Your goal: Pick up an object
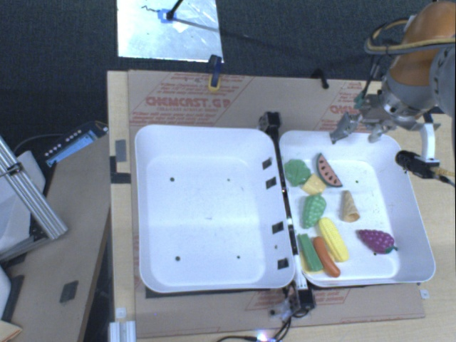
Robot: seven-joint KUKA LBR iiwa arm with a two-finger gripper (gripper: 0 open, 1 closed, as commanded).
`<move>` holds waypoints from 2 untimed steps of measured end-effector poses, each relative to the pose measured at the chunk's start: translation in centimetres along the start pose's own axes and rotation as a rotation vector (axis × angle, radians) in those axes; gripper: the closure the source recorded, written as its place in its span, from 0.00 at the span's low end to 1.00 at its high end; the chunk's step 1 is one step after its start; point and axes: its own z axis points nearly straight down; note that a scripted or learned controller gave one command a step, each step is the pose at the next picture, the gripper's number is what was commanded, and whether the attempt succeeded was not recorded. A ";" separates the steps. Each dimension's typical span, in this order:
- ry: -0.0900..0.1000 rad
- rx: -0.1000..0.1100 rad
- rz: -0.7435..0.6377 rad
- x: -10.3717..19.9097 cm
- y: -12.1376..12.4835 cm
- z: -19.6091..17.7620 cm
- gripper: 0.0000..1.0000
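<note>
At the near end of the right bin (413, 223) lie a carrot (327, 256), a green bean pod (308, 252), a corn cob (333, 239) and a bunch of grapes (375, 241). Farther back sit a green vegetable (313, 210), a cone (348, 206), a yellow piece (314, 184), a lettuce (297, 171) and a watermelon slice (328, 170). Beyond them, above the bin's far rim, the gripper (360, 131) hangs with its fingers spread and nothing between them.

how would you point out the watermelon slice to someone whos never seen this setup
Start at the right-hand white bin, the one holding toy food. Look near its far edge, just beyond and right of the cluster of items by the centre divider. The watermelon slice is the curved wedge with red flesh, dark seeds and a green rind, the only red-and-green piece there.
</note>
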 end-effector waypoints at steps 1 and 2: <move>0.003 0.007 -0.004 4.2 -0.1 11.7 0.00; -0.002 -0.001 0.003 6.0 -4.2 10.9 0.00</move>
